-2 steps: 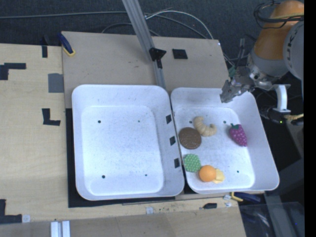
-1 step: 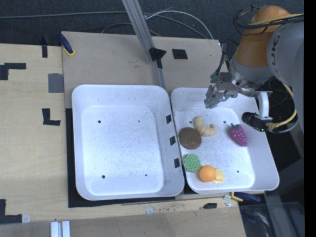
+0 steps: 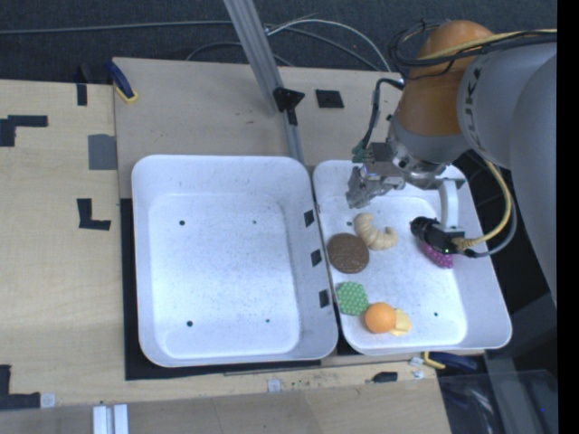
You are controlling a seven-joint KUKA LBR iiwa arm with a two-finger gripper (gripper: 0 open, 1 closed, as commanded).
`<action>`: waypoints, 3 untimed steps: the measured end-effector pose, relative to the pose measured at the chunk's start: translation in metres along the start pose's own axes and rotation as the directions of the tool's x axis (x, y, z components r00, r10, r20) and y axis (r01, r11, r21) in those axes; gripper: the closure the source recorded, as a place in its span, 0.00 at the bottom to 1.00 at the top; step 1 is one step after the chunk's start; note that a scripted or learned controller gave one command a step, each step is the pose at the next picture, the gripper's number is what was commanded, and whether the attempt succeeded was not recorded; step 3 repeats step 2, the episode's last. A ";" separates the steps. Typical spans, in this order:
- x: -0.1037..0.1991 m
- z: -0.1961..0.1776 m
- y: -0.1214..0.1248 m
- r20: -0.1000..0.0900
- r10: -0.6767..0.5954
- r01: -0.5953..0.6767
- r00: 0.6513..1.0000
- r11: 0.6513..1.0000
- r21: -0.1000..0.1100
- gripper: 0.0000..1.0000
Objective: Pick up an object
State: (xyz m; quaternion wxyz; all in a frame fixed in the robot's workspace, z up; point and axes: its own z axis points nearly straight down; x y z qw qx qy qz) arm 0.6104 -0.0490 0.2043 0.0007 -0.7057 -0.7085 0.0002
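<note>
My gripper [image 3: 361, 197] hangs over the back of the right bin [image 3: 479, 310], just above a pale cream croissant-shaped piece [image 3: 374, 231]. Nothing shows between the fingers. A brown round disc [image 3: 347, 252] lies just in front of the cream piece. Nearer the front lie a green textured piece [image 3: 352, 297] and an orange ball [image 3: 381, 317] with a small yellow piece [image 3: 402, 322] beside it. A magenta object [image 3: 441, 256] lies toward the bin's right side, partly hidden by the wrist fitting.
The left bin [image 3: 217, 251] stands beside the right one, sharing a middle wall. A slanted grey metal pole [image 3: 258, 52] rises behind the bins. Blue clamps sit at the bench's back left and front right.
</note>
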 end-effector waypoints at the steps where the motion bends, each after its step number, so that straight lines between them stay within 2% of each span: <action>1: 0.051 0.005 -0.008 0.000 0.000 0.000 1.000 1.000 0.000 1.00; 2: 0.105 0.006 -0.015 0.000 -0.001 0.001 1.000 1.000 0.000 1.00; 3: 0.105 0.006 -0.015 0.000 -0.001 0.001 1.000 1.000 0.000 1.00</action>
